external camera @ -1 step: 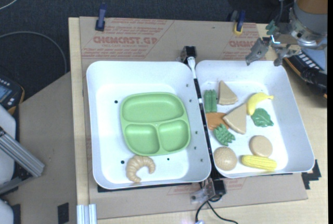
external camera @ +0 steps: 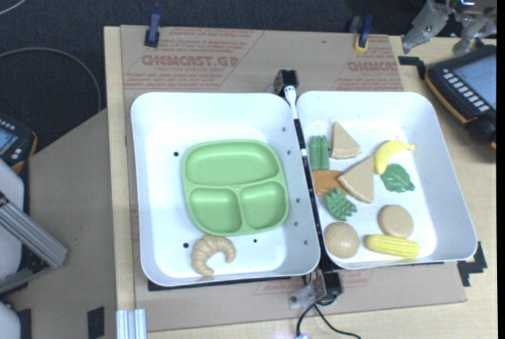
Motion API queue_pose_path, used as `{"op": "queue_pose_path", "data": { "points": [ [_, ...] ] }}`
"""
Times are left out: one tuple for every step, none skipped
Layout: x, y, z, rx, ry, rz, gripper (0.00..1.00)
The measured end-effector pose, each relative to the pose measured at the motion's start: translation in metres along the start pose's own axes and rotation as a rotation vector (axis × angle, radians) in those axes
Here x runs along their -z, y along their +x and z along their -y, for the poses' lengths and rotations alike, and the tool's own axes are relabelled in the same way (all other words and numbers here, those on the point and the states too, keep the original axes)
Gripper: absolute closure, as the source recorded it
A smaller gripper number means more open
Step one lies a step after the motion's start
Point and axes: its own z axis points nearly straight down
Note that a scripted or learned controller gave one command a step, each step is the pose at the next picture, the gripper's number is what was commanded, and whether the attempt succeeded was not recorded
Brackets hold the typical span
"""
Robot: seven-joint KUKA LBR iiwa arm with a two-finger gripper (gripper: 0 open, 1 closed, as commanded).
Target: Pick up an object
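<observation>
I'm going for the banana [external camera: 391, 154], lying in the right bin [external camera: 442, 172] with room around it. My gripper [external camera: 430, 22] hangs beyond the bin; its state I can't tell. Drop straight down.

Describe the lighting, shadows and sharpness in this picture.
Camera view: even, soft light; the white bins are bright but not blown out; the croissant and green divided plate cast only faint shadows; the toy food looks slightly soft; the dark floor is dim.

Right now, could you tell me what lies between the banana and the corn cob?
In the camera view, the green leaf and a round tan bun lie between the banana and corn cob.
</observation>
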Motion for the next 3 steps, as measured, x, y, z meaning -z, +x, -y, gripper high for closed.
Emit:
{"op": "queue_pose_path", "data": {
  "points": [
    [-0.001,-0.002,-0.001,-0.004,0.016,0.001,1.0],
    [-0.095,0.015,0.025,-0.006,0.033,-0.003,1.0],
    [-0.195,0.03,0.03,-0.006,0.034,-0.003,1.0]
  ]
}}
